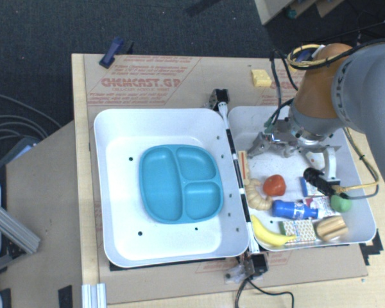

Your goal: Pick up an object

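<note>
The objects to pick from lie heaped in the right bin point(366, 218), along its near side: a red tomato point(274, 185), a banana point(267, 233) by the front corner, a pale knobbly piece point(256, 197) between the two, a blue bottle point(291, 208) lying on its side, a green ball point(341, 203) and a tan roll point(330, 226). A patterned flat packet point(301, 230) is wedged under the bottle and roll; its printing is too small to read, as is the label on the bottle.

The gripper point(289, 141) hangs over the far part of the same bin, apart from the heap. Its metal parts splay outward, but the wrist hides the fingertips, so I cannot tell whether they are apart or together. The arm point(362, 85) runs off the right edge, its orange band point(317, 85) above the wrist, with a yellow cable coiled near it.

The left bin point(109, 172) holds a blue divided plate point(180, 183) with three compartments. Both bins sit on a brown board point(147, 76) printed in red; "CHEMCAST GP" can be made out, the finer lines cannot. A yellow block point(261, 77) and a blue clip point(113, 52) lie at its far edge.
</note>
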{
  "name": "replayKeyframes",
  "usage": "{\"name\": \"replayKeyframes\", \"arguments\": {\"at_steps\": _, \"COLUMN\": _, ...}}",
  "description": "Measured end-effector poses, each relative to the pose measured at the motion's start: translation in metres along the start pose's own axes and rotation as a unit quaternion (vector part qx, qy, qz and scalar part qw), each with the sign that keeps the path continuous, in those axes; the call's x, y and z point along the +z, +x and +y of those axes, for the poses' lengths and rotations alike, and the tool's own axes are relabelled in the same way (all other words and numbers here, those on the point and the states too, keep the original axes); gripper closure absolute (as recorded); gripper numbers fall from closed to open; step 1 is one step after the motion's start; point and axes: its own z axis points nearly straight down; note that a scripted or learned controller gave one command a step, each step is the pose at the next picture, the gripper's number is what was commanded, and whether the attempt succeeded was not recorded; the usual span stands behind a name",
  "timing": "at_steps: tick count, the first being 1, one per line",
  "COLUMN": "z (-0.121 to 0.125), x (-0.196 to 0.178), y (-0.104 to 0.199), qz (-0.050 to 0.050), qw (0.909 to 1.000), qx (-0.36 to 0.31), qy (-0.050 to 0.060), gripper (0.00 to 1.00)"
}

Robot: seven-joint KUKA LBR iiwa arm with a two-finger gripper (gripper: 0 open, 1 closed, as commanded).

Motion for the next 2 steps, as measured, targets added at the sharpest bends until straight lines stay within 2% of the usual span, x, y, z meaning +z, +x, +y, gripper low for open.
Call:
{"name": "replayKeyframes", "arguments": {"at_steps": 1, "z": 0.001, "x": -0.0108, "y": 0.0004, "qz": 0.0, "qw": 1.0, "qx": 0.0, "qy": -0.002, "gripper": 1.0}}
{"name": "replayKeyframes", "arguments": {"at_steps": 2, "z": 0.0008, "x": -0.0106, "y": 0.0004, "qz": 0.0, "qw": 1.0, "qx": 0.0, "qy": -0.001, "gripper": 0.0}}
